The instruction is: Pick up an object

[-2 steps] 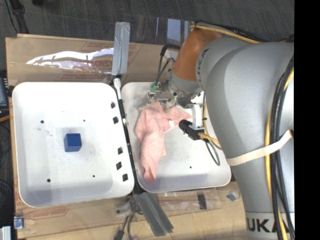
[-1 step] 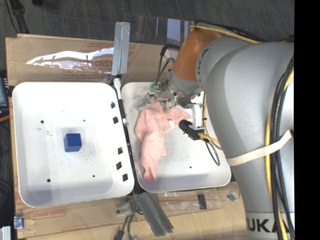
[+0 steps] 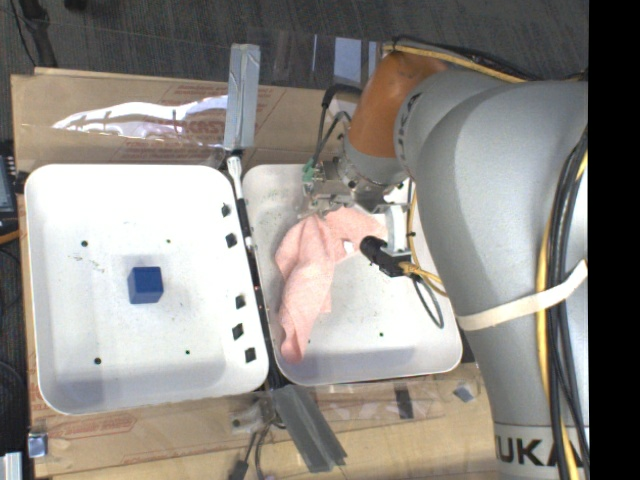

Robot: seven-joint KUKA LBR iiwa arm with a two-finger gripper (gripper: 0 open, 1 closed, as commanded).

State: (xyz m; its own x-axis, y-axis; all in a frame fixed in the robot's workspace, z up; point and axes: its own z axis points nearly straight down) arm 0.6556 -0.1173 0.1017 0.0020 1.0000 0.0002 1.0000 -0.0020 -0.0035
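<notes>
Gripper (image 3: 322,200) sits at the top of pink cloth (image 3: 308,276) in right bin (image 3: 440,348); finger state can't be told.

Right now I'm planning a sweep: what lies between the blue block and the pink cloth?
Bare bin floor, then the divider where both bins meet, per the camera view.

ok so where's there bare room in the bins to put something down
Left bin: roomy all around the blue cube. Right bin: bare floor along its near edge, right of the pink cloth. Crowded at the right bin's far end, where the pincer meets the cloth.
</notes>
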